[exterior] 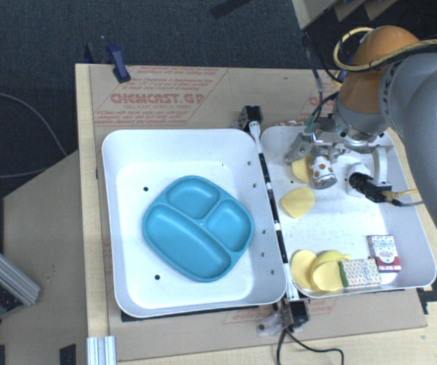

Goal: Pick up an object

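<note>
Fingers of the gripper are too blurred and crowded by wrist hardware to tell whether they are apart or clamped. Beneath them in the right bin stands a small white cup with red markings, its top hidden, beside a yellow chip.

Arm — wrist down (orange-banded)
</note>
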Controlling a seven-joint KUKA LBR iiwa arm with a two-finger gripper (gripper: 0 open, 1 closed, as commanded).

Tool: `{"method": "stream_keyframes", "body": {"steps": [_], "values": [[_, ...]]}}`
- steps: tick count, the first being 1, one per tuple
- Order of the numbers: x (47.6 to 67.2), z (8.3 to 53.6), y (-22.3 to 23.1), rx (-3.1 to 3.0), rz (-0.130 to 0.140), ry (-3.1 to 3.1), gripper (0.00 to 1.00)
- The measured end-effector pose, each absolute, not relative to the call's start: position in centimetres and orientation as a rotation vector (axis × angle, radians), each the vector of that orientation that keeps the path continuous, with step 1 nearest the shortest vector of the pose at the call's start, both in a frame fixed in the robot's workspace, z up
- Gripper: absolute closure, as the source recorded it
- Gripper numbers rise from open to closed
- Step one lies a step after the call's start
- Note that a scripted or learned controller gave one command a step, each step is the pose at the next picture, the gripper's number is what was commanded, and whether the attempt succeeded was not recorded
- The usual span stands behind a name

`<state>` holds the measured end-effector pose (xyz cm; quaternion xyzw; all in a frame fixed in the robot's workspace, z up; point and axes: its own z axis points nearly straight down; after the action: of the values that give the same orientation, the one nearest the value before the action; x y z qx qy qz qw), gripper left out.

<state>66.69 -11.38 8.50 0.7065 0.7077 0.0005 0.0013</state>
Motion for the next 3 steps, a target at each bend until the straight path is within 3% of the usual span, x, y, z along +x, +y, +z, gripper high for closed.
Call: {"method": "stream_keyframes", "body": {"steps": [1,2,3], "values": [[66.8,9.6,-11.3,2.214,0.004,2.22,1.0],[66.8,9.6,-11.3,2.214,0.004,2.221,0.0],[61.6,8.4,-9.2,2.222,0.0,2.222,0.0]]}}
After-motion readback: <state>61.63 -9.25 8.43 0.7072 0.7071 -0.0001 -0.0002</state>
